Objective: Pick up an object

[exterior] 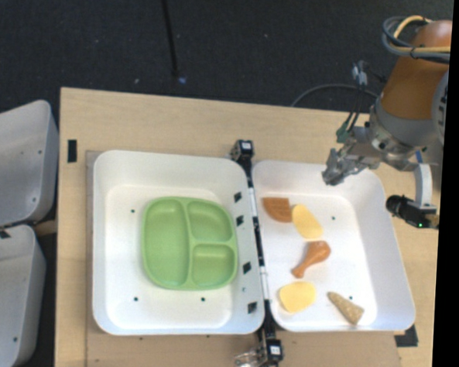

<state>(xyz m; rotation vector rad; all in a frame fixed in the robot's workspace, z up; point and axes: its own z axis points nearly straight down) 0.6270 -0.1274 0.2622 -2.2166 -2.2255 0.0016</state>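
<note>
You see the counter (78,115) carrying two shallow white bins side by side, joined along a clipped centre seam. The left bin (107,288) holds a green divided tray (188,243), lying flat near its middle with its compartments up and bare, which suggests it serves as a place to set things down.

The right bin (387,266) holds the candidates for picking, five small food-like pieces loosely scattered: a brown wedge (277,209) touching a yellow piece (307,222), an orange drumstick (312,257) just below them, a second yellow piece (296,296) near the front, and a tan triangular piece (347,308) to its right. The spacing between most of them leaves you room for a clean approach; the touching pair looks the least favourable choice.

The end effector (337,171) hangs over the far edge of the right bin, apart from every piece and carrying nothing. Whether its tips are spread or pressed together you cannot tell at this size. Judge the task as not yet begun: the arm (410,89) stands clear of the pieces, so a descent onto one of them remains to be chosen.
</note>
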